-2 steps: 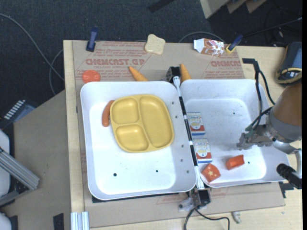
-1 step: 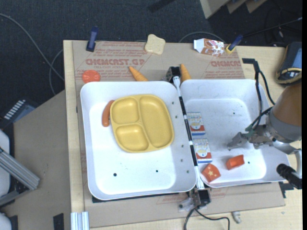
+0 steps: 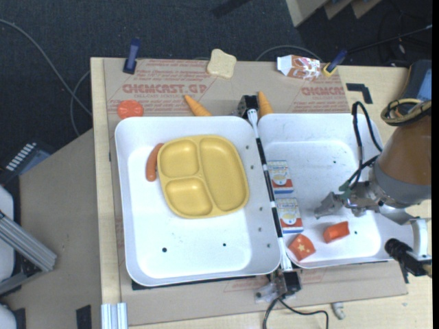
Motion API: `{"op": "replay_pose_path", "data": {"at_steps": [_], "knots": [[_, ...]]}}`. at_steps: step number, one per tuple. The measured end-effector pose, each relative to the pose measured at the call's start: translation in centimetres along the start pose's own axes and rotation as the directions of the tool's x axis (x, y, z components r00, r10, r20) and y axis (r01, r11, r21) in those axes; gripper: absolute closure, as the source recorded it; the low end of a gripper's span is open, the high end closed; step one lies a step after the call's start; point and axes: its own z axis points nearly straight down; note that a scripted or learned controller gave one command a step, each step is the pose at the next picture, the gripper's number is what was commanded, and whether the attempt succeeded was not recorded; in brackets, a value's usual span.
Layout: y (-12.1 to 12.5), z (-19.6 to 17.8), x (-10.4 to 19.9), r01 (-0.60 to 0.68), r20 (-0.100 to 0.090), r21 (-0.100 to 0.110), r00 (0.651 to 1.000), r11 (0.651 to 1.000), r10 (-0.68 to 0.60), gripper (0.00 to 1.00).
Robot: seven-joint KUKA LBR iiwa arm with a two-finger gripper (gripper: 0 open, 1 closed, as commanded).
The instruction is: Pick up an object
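Right bin [image 3: 309,132]: small red-orange chunk [image 3: 336,232], blocky with a paler end, lies on the floor near the front wall. Hand [image 3: 332,205] hovers just above and left of it; cannot tell whether it is parted or closed, and nothing is visibly gripped. A red wedge [image 3: 301,247] sits at the front left corner, two small cartons [image 3: 282,194] along the left wall. Left bin [image 3: 137,204]: yellow divided plate [image 3: 202,175], toy sausage [image 3: 151,163] at its left edge.

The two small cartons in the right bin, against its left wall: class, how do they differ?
The upper carton lies nearer the bin's far end; the lower carton lies nearer the red items. The lower one sits slightly further right. Both are white with orange-red print, lying flat.
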Motion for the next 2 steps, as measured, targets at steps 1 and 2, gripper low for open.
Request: {"op": "replay_pose_path", "data": {"at_steps": [1,2], "knots": [[0.0,1.4,-4.8,-0.002,0.004,-0.002,1.0,1.0,0.002,0.0],[0.0,0.2,-0.9,0.0,0.0,-0.001,1.0,1.0,0.0,0.0]]}}
